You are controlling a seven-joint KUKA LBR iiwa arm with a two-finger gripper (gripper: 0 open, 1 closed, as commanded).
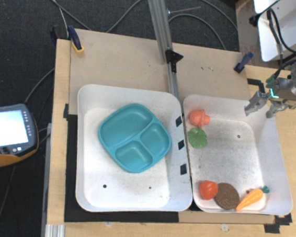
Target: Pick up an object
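The gripper (262, 104) hangs spread and empty over the right bin's (278, 155) far corner: the approach step. Nearest are the orange toy (199, 117) and green ball (198, 139); next, descend over one.

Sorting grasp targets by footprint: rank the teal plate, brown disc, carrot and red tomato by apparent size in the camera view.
1. teal plate, by far the largest
2. brown disc
3. carrot, close to the disc, so the order is unsure
4. red tomato

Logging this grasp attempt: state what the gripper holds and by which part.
Nothing is held. The gripper hangs open over the right bin's far rim, apart from the toys lying in that bin.
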